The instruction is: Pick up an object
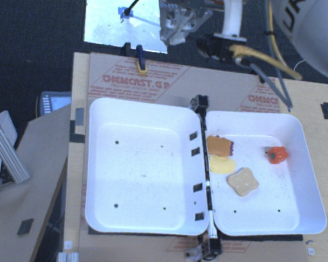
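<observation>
Hanging at the top of the view, above the far edge of the bench, the gripper (175, 36) sits well apart from both bins, with nothing between its fingers; whether they stand wide or narrow I cannot tell. Yellow and grey cables (261, 59) run beside it toward the right. Two white bins lie side by side on a board printed with red lettering. All four objects rest in the right bin (307, 191). An orange block with a purple edge (219, 145) lies near that bin's left wall, and a flat yellow piece (222, 165) lies just beside it on the near side. A tan toast-shaped piece (243, 182) touches or nearly touches the yellow piece. A small red-orange item (276, 154) sits apart, toward the right wall. The left bin (101, 168) shows only small dark holes in its floor.
</observation>
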Robot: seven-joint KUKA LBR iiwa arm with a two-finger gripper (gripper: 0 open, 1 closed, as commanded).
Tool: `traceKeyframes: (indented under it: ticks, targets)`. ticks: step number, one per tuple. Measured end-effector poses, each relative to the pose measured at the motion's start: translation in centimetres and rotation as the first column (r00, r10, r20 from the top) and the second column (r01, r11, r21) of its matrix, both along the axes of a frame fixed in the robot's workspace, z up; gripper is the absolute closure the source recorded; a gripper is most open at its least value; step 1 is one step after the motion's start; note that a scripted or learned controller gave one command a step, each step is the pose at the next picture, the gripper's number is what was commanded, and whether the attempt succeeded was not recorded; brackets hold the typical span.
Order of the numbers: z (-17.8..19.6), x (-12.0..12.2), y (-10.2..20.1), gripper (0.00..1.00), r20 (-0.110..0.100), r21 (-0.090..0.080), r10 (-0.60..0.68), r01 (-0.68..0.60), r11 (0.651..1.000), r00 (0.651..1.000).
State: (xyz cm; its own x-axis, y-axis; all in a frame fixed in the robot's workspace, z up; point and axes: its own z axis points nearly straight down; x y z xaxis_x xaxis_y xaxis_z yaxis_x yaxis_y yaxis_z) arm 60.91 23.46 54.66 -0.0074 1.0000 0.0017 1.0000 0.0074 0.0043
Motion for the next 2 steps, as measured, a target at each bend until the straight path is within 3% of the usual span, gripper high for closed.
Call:
traceKeyframes:
  ticks: [2]
  targets:
    - [-1.1, 6.0, -0.1, 1.0, 0.0, -0.001, -0.008, 0.008, 1.0, 1.0]
